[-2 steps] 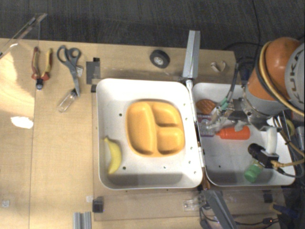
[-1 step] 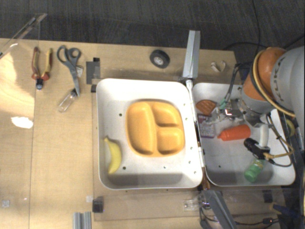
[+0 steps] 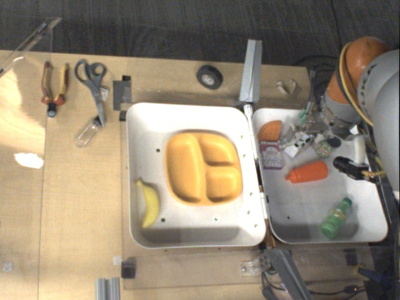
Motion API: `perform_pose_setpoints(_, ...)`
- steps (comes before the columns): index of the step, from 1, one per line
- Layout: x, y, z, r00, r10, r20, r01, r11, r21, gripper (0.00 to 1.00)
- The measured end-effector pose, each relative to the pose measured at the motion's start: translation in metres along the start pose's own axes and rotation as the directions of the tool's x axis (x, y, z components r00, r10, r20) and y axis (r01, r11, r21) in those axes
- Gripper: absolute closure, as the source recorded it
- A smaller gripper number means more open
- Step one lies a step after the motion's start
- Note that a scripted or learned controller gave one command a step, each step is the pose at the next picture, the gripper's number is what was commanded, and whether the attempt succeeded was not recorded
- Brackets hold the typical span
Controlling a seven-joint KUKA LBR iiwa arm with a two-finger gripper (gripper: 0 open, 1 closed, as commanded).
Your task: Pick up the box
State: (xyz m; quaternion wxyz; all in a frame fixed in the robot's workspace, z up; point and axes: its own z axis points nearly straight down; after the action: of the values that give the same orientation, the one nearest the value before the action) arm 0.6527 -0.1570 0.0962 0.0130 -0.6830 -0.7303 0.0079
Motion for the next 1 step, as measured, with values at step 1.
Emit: perform_pose_setpoints(1, 0.0208, 0.0013, 0.0013, 0.996, -0.092, 0.021, 0.092, 0.996, 0.011, 0.0)
